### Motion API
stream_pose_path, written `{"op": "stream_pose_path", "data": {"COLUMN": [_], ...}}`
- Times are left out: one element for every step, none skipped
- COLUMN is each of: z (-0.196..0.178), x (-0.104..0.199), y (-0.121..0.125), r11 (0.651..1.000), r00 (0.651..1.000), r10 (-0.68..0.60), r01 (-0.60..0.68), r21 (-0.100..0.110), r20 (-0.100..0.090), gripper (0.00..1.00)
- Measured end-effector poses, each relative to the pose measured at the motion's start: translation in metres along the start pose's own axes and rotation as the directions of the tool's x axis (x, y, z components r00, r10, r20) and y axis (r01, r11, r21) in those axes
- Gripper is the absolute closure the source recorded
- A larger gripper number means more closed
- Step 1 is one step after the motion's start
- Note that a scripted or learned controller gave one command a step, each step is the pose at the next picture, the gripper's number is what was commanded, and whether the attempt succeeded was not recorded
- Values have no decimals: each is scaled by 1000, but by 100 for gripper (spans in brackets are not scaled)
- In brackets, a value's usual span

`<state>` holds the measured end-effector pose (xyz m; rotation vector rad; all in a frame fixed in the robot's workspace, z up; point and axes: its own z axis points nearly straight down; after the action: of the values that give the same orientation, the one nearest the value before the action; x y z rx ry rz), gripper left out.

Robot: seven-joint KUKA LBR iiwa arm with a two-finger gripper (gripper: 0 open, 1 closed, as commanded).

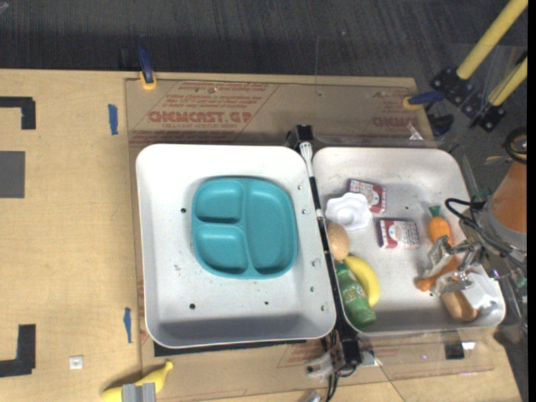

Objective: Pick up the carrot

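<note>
Gripper sits low in the right bin, close beside the carrot near the right wall; you cannot tell its state. Approach step, by my judgement. Next, you must confirm alignment over the carrot.

1. Surface: two bins side by side, touching along their inner walls.
2. Left bin: divided plate at its middle.
3. Right bin: two small cartons, one near the far wall, one at the middle.
4. Cup by the inner wall; potato just nearer; banana and bottle at the near inner corner.
5. Carrot by the outer wall; pincer just nearer, above the near outer corner.
</note>
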<state>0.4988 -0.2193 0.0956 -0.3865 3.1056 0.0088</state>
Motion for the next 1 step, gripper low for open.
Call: {"op": "stream_pose_path", "data": {"z": [4], "x": [-28], "y": [25], "r11": [930], "r00": [930], "r10": [-367], "r01": [367], "r21": [15], "r20": [-3], "gripper": [100]}}
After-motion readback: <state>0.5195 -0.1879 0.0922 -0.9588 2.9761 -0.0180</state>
